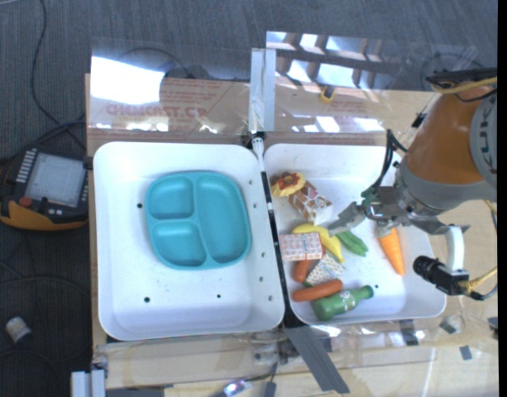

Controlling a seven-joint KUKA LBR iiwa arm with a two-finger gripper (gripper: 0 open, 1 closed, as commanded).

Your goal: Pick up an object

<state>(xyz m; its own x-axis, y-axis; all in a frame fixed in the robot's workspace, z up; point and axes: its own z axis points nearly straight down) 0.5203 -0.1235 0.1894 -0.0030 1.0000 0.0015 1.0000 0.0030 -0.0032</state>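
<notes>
Over on the right side of the bench, the arm point(456, 151) leans in above the right bin point(418, 304), its orange band bright against the grey. The gripper point(361, 213) sits low over the heap of toy food — one slim grey finger point(346, 217) points left toward the pile, but from this angle I cannot tell whether the fingers are apart or together, and nothing shows between them.

Just beside it lies a carrot point(391, 251), orange and tapered, pointing down toward the near wall. Left of that is a small green pepper point(352, 242), touching a yellow banana-like piece point(332, 245). A pastry with red and yellow topping point(288, 184) rests near the divider, a red-and-white checked block point(309, 201) below it. Along the near edge lie a green bottle point(342, 301) and a long red-orange piece point(317, 291).

A teal divided plate point(197, 219) sits in the left bin point(121, 304).
</notes>
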